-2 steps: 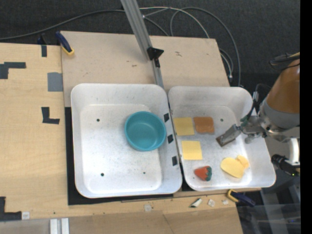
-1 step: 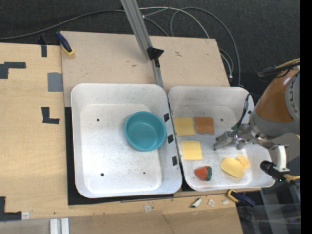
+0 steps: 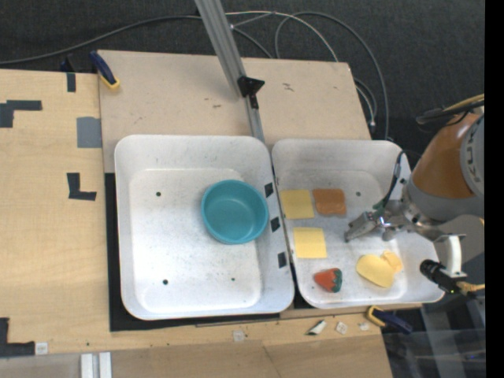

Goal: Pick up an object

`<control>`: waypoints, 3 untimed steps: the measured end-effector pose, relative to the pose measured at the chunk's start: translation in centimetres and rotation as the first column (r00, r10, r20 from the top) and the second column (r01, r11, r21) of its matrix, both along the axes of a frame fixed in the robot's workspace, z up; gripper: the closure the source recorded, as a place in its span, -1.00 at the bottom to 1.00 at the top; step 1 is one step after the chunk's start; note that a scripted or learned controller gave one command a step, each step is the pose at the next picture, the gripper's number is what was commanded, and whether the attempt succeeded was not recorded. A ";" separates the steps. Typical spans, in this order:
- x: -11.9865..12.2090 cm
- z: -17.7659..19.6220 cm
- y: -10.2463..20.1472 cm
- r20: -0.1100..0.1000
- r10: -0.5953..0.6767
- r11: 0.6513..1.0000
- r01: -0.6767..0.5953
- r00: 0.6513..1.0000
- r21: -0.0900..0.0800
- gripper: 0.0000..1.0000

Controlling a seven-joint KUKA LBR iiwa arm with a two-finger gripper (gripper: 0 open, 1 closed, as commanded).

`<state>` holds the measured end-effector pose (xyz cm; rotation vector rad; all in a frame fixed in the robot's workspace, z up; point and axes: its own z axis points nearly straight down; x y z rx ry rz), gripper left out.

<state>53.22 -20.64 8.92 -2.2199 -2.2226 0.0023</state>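
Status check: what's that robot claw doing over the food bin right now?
Gripper low in right bin, holding nothing. Nearest: yellow square, brown piece. Nothing blocking.

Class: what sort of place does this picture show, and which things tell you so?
Probably a robotics lab bench: a robot arm with its gripper over a white bin of toy food, beside another bin holding a blue bowl, with loose cables.

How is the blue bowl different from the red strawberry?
The blue bowl is round, hollow and much bigger; the strawberry is small and lumpy. The bowl is blue all over; the strawberry is red with a green end. The bowl sits alone in the left bin; the strawberry lies in the right bin beside yellow pieces. Both rest on a white bin floor, apart from the gripper.
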 end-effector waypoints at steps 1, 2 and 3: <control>0.0 1.0 0.1 -0.001 0.001 1.000 -0.001 1.000 0.001 1.00; -0.2 7.2 0.4 0.006 0.001 1.000 -0.001 1.000 -0.001 1.00; 0.9 12.7 0.3 0.006 0.001 1.000 -0.001 1.000 -0.001 1.00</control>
